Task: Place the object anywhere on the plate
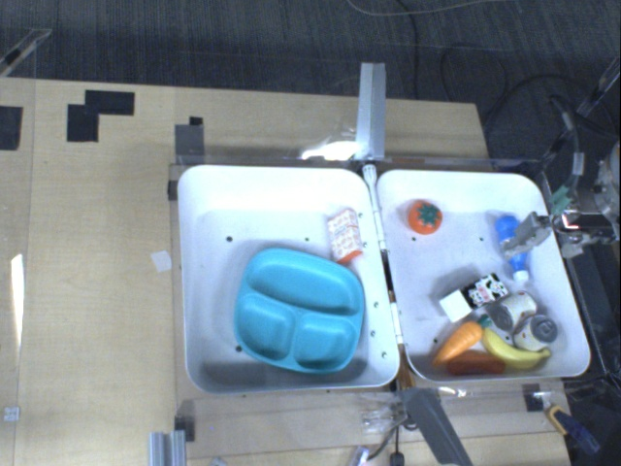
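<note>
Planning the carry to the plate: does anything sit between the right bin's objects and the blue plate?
Yes. The bins' raised rims run between the right bin's pile, such as the carrot, and the blue plate. A small packet lies just beyond the plate's far edge.

The gripper (568, 223) at the right bin's (456, 178) right rim was blurred, its fingers indistinct, the arm cut off.
</note>
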Robot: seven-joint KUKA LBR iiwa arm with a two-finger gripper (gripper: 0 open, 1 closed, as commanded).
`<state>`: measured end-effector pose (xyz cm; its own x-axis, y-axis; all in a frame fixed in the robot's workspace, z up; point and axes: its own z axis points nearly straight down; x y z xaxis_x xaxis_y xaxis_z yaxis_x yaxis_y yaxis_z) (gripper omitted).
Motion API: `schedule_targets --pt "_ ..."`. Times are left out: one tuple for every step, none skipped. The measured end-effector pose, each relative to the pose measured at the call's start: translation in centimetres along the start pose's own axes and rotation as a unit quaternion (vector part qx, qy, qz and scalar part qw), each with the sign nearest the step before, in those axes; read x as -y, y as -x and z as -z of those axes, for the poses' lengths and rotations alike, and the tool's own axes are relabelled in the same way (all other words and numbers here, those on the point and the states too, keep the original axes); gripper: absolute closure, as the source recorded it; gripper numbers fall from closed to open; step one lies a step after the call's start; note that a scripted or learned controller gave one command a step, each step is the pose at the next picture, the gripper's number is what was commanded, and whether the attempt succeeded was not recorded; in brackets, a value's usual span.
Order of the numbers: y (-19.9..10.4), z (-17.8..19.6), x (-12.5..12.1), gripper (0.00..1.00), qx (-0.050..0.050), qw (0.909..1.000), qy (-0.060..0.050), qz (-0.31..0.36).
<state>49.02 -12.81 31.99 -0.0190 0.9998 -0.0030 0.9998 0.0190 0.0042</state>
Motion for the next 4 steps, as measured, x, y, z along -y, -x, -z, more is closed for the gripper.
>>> schedule_targets --pt "-0.06 0.86 -0.35 1.00 0.001 1.0000 0.000 0.004" --pt "-0.07 0.86 -0.35 0.00 0.001 1.0000 0.000 0.004" --pt "-0.07 0.86 -0.35 0.00 0.001 1.0000 0.000 0.004" --pt "-0.07 0.86 -0.35 0.00 0.001 1.0000 0.000 0.004"
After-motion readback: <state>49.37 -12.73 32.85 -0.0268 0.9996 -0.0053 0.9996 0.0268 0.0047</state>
